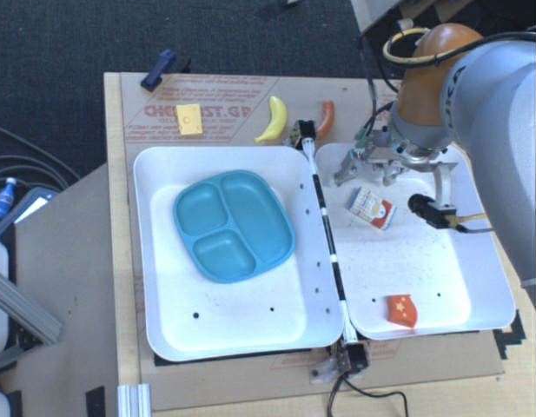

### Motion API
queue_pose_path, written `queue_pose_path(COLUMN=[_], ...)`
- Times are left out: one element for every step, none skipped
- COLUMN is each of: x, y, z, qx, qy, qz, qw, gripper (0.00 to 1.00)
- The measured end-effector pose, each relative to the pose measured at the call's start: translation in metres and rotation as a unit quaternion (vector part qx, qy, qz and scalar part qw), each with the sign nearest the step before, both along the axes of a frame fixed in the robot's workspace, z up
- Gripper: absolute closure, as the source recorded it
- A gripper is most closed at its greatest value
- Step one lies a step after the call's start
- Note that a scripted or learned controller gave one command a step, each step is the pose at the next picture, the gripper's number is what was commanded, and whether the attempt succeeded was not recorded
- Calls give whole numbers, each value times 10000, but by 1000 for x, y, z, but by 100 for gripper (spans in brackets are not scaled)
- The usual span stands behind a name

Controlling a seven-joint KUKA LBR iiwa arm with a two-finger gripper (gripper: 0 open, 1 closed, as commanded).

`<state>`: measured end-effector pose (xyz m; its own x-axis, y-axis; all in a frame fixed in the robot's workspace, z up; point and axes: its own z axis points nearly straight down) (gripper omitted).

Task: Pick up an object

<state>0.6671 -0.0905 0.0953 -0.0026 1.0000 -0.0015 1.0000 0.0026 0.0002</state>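
Near the far edge of the right bin (476, 259): gripper (372, 170) hovering just above the small white-and-red carton (372, 208), clasping nothing, finger spread impossible to judge. Orange block (401, 310) lying untouched near the near edge. Pickup not yet done.

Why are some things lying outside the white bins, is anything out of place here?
Possibly. A banana and an orange-red item lie on the board behind the bins, beside a yellow square. Inside, the blue plate sits askew in the left bin, and the small carton lies tilted under the gripper.
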Motion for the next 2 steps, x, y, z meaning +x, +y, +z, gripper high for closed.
queue_pose_path(x=[-1, 0], y=[-3, -3], z=[-10, 0], qx=[6, 1], qy=[11, -1], qz=[-8, -3], qw=[10000, 10000], gripper=[0, 100])
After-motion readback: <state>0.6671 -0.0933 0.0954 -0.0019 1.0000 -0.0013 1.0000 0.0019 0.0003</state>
